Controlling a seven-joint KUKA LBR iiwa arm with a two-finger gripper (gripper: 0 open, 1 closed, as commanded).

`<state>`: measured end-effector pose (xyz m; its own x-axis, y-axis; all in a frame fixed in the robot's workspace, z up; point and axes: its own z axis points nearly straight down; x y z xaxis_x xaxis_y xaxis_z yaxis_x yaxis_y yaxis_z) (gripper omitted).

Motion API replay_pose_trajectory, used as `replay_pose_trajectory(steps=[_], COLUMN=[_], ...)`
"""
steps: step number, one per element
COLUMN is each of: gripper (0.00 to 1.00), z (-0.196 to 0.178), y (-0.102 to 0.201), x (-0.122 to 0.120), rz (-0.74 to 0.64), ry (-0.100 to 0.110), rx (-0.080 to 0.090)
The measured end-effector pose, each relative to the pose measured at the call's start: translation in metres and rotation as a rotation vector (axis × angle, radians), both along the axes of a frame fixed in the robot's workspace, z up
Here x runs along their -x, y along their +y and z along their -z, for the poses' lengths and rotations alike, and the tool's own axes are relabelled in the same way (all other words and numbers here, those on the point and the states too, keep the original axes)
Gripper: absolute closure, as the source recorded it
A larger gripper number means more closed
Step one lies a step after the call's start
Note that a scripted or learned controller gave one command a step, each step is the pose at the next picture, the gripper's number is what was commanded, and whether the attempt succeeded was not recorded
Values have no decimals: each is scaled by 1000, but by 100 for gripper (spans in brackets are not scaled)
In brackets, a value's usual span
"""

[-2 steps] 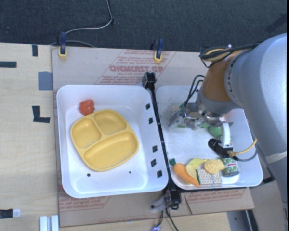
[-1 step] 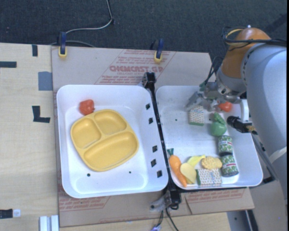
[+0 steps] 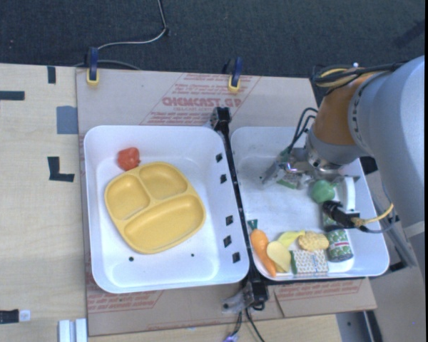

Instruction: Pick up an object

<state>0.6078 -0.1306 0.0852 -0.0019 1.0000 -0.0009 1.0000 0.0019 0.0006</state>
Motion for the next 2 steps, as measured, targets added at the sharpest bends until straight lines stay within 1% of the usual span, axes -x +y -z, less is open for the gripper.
replay_pose_trajectory(steps=[1,2], gripper=[0,0], z=[0,-1], y=[-54,-37], x=[-48,1], rz=[-4,2], ry=[-5,-5], rx=[-6,2])
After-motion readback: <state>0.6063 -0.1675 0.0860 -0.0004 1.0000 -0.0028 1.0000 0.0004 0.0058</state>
